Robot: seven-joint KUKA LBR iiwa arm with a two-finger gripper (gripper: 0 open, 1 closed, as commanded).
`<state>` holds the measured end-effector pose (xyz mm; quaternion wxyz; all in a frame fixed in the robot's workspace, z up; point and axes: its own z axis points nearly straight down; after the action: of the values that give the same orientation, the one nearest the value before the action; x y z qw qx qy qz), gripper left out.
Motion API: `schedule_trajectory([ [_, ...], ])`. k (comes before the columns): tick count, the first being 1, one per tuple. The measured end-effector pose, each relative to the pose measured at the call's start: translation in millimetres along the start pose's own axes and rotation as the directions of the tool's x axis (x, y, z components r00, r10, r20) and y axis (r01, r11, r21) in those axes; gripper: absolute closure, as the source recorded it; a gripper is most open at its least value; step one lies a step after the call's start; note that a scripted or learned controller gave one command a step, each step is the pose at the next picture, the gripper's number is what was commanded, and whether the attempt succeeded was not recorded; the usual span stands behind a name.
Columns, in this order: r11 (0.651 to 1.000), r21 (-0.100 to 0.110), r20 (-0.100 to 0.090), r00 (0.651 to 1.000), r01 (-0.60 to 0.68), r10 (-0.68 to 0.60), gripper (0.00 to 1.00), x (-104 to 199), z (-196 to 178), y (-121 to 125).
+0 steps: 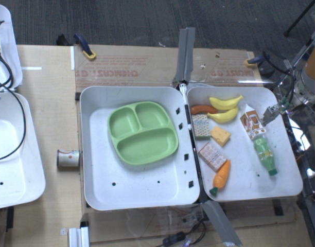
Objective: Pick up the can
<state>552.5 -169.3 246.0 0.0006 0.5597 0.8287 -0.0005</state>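
Approaching is the step in hand, by my judgement: the gripper [272,115] hangs at the right bin's [294,189] right side, near a green bottle [264,155], and whether it is wide or narrow I cannot tell. The can [68,159] lies on its side on the bench [44,86], outside the 2 bins, just beside the left bin's [84,138] outer wall. Next comes a long crossing over both bins, then a descent squared across the can's round body.

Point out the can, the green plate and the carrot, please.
can [68,159]: camera view, its side.
green plate [142,132]: camera view, its centre ridge.
carrot [222,175]: camera view, its orange body.
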Motion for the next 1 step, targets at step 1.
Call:
schedule_trajectory([
  [1, 0.999, 0.001, -0.003, 0.999, -0.038, 0.038, 1.0, -14.5, 149.6, -57.1],
])
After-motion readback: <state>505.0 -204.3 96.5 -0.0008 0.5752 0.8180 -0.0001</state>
